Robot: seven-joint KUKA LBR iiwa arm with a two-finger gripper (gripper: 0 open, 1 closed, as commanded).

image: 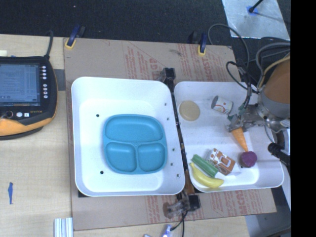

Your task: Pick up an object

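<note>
As the gripper [240, 123] sits at its top end, I see the carrot [240, 138] running down-right — grip state unclear.

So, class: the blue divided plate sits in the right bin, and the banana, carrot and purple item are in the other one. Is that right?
Not quite. The camera view shows the blue divided plate in the left bin. The banana, carrot and purple item lie in the other one, the right bin.
</note>
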